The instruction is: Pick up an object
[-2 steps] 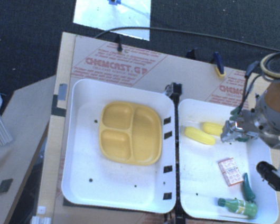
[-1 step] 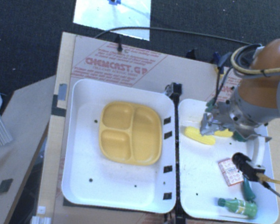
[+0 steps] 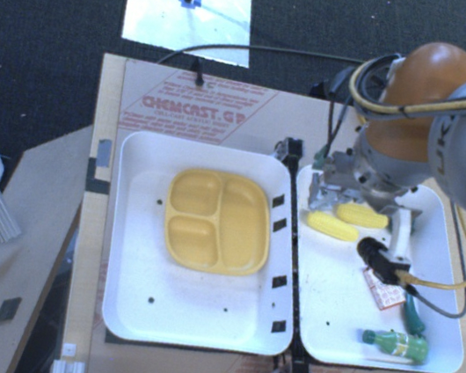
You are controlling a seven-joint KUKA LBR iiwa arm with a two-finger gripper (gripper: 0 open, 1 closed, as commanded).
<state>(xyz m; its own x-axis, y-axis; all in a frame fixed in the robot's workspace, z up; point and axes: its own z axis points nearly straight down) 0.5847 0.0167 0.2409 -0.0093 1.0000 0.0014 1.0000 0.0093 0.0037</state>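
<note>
I have the arm (image 3: pixel 460 114) reaching in over the right bin (image 3: pixel 445 353), with the gripper (image 3: pixel 332 192) low at that bin's far left corner. Two yellow corn-like pieces lie there. One corn piece (image 3: pixel 331 225) sits just in front of the gripper and the other corn piece (image 3: pixel 362 216) just to its right, the two nearly touching. From this angle I cannot tell how the claw is set, and nothing shows as held.

I judge this to be the approach step, just ahead of a grasp, with the nearer corn piece as the likely target. The next move calls for bringing the claw squarely over that piece, lined up across its narrow width, and staying off the bin wall and the neighbour.

Toward the near side of the same bin lie a white-handled tool (image 3: pixel 401 230), a red-and-white packet (image 3: pixel 385 294) and a green bottle (image 3: pixel 397 344) on its side. The left bin (image 3: pixel 120 295) holds a yellow divided plate (image 3: pixel 216 221).
</note>
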